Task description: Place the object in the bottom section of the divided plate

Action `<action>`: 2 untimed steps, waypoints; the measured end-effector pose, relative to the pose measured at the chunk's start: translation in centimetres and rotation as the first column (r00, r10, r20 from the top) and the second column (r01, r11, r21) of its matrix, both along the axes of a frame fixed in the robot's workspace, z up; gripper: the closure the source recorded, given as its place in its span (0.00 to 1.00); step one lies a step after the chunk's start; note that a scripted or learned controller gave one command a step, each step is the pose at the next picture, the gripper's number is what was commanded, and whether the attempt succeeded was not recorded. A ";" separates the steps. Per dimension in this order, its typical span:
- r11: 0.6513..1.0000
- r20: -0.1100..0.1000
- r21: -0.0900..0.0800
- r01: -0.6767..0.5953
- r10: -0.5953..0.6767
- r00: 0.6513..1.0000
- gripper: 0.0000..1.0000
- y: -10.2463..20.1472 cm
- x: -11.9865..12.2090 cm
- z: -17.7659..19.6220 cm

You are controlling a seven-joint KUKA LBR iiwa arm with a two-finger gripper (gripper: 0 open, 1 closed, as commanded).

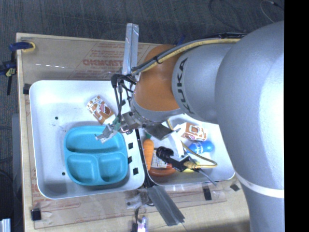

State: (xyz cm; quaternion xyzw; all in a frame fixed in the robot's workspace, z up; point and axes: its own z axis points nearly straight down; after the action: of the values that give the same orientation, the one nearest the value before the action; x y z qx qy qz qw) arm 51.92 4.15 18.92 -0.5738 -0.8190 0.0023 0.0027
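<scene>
Fingers (104,136) hover over divided plate (83,147) (snack packet (100,109) just beyond).

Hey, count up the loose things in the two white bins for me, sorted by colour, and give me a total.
Blue: 2, the divided plate and a small round item
Orange: 1, a carrot-like piece
Brown and white: 2, one packet above the plate, another packet beside the round item
Total: 5 that I can make out
</scene>
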 end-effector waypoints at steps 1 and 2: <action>1.000 -0.001 -0.002 -0.016 0.016 1.000 0.00 6.1 -3.3 -0.7; 1.000 -0.001 -0.002 -0.015 0.015 1.000 0.00 6.1 -3.3 -0.7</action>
State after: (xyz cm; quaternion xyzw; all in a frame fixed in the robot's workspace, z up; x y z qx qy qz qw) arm 48.66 10.25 18.19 -0.5677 -0.8233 0.0032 0.0026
